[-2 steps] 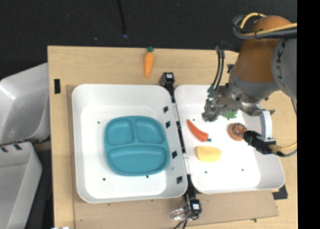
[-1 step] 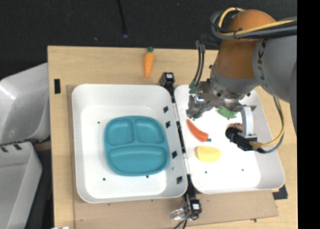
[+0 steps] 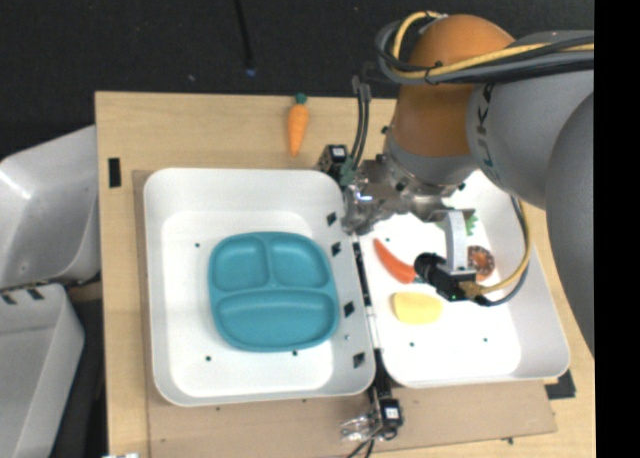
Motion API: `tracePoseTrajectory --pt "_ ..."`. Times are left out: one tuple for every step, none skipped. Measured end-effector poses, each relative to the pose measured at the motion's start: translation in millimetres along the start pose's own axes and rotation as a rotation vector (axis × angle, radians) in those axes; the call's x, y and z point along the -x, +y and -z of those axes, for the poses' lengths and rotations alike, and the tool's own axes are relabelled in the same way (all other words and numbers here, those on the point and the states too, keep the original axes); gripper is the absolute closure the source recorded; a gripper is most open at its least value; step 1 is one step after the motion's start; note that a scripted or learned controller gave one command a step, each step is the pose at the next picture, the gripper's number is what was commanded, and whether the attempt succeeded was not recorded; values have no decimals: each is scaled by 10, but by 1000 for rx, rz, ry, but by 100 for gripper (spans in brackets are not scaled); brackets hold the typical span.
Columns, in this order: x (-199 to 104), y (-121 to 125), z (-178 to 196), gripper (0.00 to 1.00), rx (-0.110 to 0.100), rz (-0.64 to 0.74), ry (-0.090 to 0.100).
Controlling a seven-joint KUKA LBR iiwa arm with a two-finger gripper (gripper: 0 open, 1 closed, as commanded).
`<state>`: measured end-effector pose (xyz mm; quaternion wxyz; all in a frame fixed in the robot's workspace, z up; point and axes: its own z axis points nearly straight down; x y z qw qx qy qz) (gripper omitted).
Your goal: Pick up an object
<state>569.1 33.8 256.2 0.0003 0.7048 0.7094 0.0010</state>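
In the right bin (image 3: 500, 351) lie a red-orange pepper-like piece (image 3: 393, 260), a yellow lump (image 3: 416, 307) just below it, and a small brown and red item (image 3: 481, 261) near the right wall. My gripper (image 3: 356, 212) hangs low over the right bin's upper left corner, by the wall between the bins, just up and left of the red-orange piece. Nothing shows held in it. The arm's wrist covers the bin's upper part.
The left bin (image 3: 165, 246) holds a teal divided plate (image 3: 272, 289). A toy carrot (image 3: 297, 125) lies on the wooden bench behind the bins. A small green bit (image 3: 470, 216) peeks out beside the wrist in the right bin.
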Motion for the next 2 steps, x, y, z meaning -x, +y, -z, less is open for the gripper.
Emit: tracePoseTrajectory --pt "-489 79 50 100 0 1 0" --pt "-457 75 45 0 -2 -4 -1"
